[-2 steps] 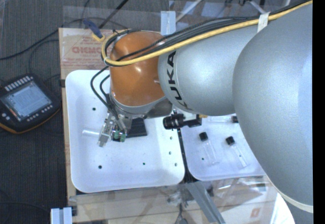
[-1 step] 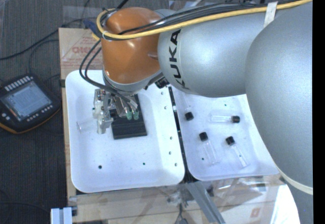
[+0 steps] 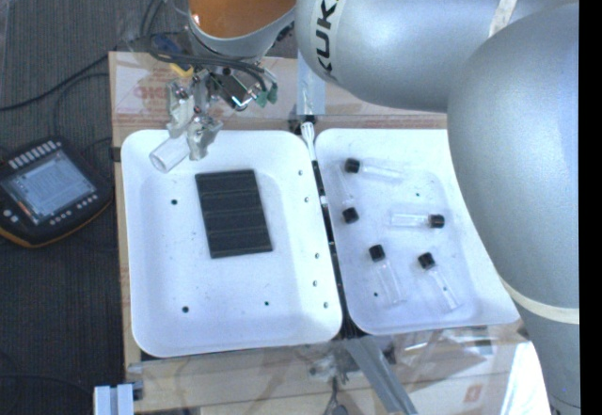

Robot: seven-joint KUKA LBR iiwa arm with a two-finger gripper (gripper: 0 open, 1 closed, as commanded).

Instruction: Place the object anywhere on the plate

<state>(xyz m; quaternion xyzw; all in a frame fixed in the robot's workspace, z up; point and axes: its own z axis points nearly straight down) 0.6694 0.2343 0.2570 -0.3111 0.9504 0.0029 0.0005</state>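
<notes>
Camera view: hand (image 3: 193,133) grips clear vial (image 3: 169,155) above left bin (image 3: 141,244).

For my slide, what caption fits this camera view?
Gripper holds a clear vial over the left bin, beside the dark plate.

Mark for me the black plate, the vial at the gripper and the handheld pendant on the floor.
black plate (image 3: 234,213), camera view, middle of its ribbed top.
vial (image 3: 167,154), camera view, its clear body beside the fingers.
pendant (image 3: 49,189), camera view, its screen.
</notes>
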